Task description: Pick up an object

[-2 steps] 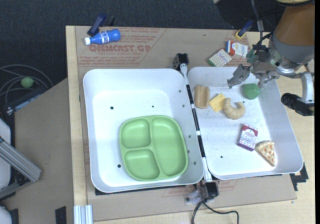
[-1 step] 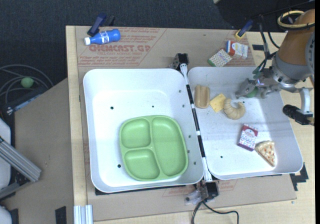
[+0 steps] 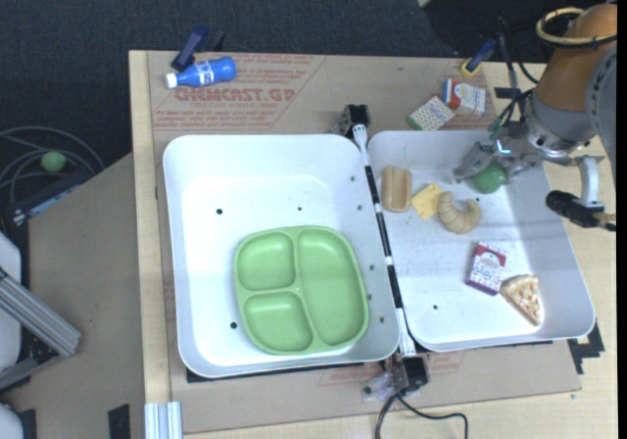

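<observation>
Green object sat at upper right of frame in right bin, under gripper; pincer state could not be told. Croissant lay near.

- I see a blue-and-white bottle lying on the bench behind the left bin.
- Small cards lie behind the right bin.
- Cables coil at far left.

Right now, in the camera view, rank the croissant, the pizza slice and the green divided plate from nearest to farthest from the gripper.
1. Croissant, right bin, just below-left of the gripper.
2. Pizza slice, right bin's near right corner.
3. Green divided plate, left bin, across the divide.
</observation>
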You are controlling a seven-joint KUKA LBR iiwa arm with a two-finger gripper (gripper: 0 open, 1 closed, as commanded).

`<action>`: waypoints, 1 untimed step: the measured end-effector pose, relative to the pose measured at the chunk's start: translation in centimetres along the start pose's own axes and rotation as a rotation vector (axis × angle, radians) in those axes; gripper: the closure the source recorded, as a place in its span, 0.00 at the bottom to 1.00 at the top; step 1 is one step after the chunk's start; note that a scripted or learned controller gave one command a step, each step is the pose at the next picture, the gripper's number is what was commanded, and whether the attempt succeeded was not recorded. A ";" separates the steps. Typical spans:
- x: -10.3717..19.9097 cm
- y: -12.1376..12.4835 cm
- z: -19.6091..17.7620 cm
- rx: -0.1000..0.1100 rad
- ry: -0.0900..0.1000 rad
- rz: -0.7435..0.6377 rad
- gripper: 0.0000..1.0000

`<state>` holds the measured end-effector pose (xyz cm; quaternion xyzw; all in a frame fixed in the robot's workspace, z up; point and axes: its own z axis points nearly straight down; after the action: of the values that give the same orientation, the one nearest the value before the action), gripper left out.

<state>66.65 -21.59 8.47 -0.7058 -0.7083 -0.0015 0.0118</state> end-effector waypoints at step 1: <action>-0.3 0.1 -1.1 -0.014 -0.012 0.000 1.00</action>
<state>66.81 -21.91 9.58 -0.7058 -0.7084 -0.0021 0.0026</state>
